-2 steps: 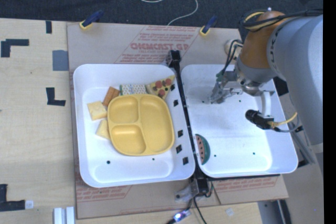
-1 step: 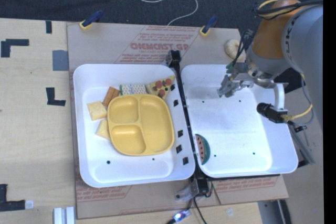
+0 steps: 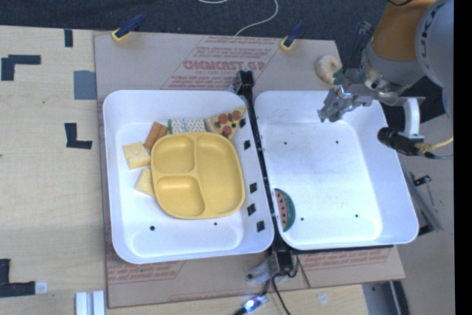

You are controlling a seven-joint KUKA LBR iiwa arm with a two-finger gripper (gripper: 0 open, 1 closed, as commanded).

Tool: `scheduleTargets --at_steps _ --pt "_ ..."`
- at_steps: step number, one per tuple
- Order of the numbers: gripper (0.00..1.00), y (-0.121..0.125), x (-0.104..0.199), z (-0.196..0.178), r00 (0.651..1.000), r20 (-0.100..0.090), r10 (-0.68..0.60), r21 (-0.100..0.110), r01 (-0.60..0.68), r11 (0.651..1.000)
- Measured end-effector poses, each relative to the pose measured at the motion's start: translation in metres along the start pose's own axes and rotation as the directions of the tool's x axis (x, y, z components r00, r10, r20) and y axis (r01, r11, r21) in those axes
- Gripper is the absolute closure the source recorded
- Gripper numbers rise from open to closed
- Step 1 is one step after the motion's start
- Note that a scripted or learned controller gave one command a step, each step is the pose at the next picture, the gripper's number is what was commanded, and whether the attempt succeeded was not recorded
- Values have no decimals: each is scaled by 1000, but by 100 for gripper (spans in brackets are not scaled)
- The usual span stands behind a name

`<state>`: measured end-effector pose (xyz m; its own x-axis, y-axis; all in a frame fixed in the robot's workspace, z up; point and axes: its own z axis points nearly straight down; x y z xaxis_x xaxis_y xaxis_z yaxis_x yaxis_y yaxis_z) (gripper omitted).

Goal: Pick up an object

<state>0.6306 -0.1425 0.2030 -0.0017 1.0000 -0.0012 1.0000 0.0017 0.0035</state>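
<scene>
Bins: 2 shallow white plastic trays with rounded corners, the left bin [image 3: 118, 158] and the right bin [image 3: 383, 195], side by side, smooth and glossy, with small dark dots on their floors.
Divider: a black strip [image 3: 254, 158] runs between the 2 bins.
Plate: 1 yellow divided plate [image 3: 199, 175], rounded square, 3 compartments, matte plastic, lying flat in the left bin.
Small pieces by the plate: 1 pale square cracker-like piece [image 3: 136, 155] and 1 orange-brown stick [image 3: 155, 134] at its left; 1 pale wedge [image 3: 144, 181] tucked partly under its left edge; 1 speckled flat piece [image 3: 186, 126] and 1 pizza-like slice [image 3: 228, 120] along its upper edge.
Watermelon slice: 1 toy slice [image 3: 285, 207], red with a green rim, lying against the left wall of the right bin, near the front.
Arm: grey with an orange band [image 3: 405, 18], reaching in from the right.
Gripper: dark metal gripper [image 3: 330, 112] over the upper right part of the right bin, well apart from the watermelon slice.
Fingers: whether they are spread or closed cannot be told; nothing visible between them.
Base: 1 cardboard sheet [image 3: 221, 63] with red print under the bins, 2 clamps at its back edge.
</scene>
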Motion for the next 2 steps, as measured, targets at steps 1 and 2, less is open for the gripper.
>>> scheduleTargets --at_steps 1,2 --pt "100 1 0 -23 1000 -1 1 3 -1 1000" --pt "100 3 63 -15 1000 -3 -5 6 5 1000"
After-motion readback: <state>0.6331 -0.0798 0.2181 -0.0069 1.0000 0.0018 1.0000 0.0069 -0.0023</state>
